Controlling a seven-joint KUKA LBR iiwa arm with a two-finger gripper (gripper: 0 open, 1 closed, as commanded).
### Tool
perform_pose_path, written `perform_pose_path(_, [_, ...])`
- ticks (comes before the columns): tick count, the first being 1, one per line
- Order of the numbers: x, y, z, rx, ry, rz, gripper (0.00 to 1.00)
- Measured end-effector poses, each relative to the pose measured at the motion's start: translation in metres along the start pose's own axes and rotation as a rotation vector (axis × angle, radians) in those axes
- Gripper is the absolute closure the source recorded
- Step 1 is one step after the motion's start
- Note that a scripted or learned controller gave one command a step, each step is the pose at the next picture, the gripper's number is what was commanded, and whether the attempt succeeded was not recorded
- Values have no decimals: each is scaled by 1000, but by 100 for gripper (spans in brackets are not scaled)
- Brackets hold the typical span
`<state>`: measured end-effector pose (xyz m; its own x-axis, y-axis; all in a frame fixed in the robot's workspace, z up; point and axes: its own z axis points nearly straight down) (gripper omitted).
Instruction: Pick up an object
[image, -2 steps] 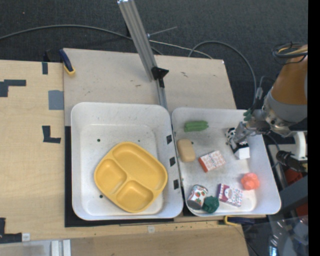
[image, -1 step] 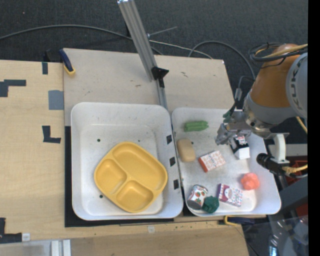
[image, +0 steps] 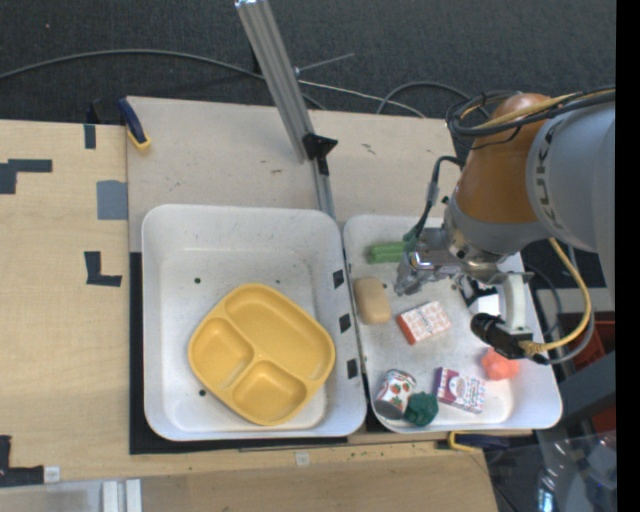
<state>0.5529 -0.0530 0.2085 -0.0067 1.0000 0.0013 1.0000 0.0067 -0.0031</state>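
The arm (image: 520, 180) hides part of the green object (image: 385, 253).

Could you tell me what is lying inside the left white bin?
The left white bin holds one yellow plastic tray with three compartments, lying flat. Whatever sits on the bin floor beneath that tray is covered.

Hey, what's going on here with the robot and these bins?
A grey and orange robot arm reaches in from the right over the right bin, its gripper hovering above small items: a tan block, a red and white carton and a green piece. Nothing looks grasped yet. The left bin holds a yellow divided tray.
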Motion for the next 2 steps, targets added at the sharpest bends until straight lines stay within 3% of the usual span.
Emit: perform_pose_path(2, [112,-4,-8,0,0,-1,100])
